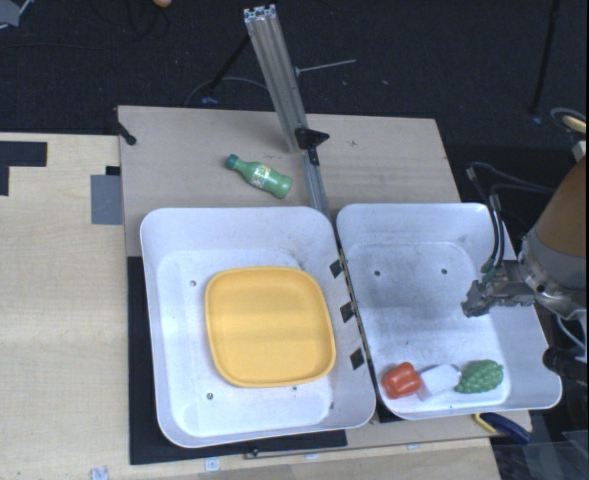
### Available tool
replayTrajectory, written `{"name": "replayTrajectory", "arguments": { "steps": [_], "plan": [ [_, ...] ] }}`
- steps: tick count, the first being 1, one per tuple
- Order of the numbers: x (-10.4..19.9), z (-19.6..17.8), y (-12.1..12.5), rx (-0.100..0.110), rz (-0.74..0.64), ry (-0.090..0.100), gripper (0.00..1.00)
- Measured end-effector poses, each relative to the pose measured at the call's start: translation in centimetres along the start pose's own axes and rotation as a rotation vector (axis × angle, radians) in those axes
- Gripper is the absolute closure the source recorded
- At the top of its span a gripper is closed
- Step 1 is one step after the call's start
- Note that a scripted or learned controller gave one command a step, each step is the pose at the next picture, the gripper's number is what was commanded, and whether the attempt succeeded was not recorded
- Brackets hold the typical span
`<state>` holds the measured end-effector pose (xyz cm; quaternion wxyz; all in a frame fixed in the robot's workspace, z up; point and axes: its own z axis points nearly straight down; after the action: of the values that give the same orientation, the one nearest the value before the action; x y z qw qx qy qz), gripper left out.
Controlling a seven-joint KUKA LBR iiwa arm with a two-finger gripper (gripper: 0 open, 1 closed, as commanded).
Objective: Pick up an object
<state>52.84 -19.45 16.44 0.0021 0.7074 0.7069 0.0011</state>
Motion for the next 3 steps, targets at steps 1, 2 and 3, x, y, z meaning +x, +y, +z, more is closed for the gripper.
{"name": "replayTrajectory", "arguments": {
  "steps": [1, 2, 3],
  "plan": [
    [-0.1, -4.7, 0.1, 0.001, 0.0, 0.0, 1.0],
    [5.4, -4.3, 1.5, 0.005, -0.005, 0.003, 1.0],
    [10.7, -5.8, 2.2, 0.004, -0.005, 0.002, 1.0]
  ]
}}
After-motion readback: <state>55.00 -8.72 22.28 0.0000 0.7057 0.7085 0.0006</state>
